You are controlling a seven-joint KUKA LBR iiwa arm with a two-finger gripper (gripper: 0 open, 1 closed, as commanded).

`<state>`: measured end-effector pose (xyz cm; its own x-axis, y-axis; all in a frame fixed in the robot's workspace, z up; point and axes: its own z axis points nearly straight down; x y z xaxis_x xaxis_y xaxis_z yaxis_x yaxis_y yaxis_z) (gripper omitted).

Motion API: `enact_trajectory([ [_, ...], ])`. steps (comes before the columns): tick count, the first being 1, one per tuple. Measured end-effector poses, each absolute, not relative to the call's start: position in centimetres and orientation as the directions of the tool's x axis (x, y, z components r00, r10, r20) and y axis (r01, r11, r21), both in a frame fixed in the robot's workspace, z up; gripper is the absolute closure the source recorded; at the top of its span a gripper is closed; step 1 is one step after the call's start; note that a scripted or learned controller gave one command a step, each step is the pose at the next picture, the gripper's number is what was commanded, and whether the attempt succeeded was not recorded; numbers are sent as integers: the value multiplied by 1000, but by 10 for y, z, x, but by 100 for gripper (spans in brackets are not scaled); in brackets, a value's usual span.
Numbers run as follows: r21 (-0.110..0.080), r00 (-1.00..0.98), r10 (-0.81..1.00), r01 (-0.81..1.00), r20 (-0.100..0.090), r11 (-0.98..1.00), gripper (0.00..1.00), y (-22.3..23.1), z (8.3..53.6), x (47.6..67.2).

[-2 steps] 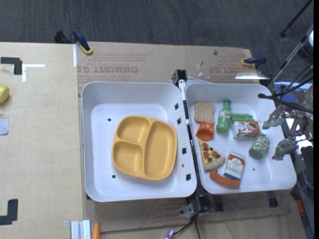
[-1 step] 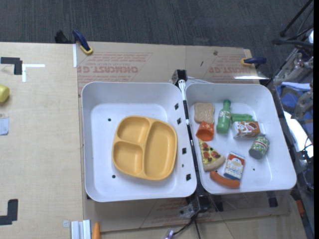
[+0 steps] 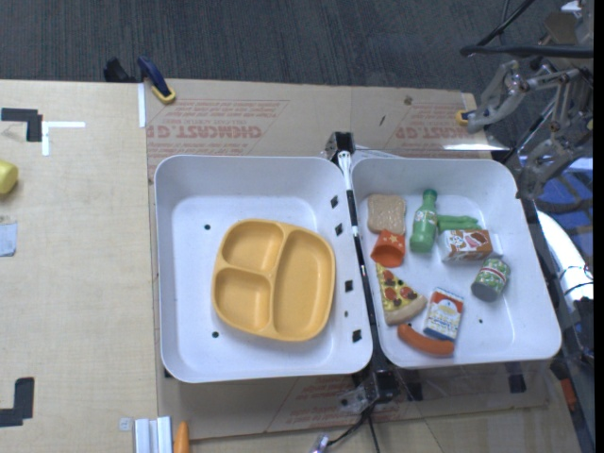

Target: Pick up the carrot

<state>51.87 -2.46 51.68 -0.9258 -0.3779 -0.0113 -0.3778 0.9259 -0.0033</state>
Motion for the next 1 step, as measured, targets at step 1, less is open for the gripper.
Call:
enact_trajectory([
  [1,-6,-926,-376,-376,-20,927,100,-25,527,522],
])
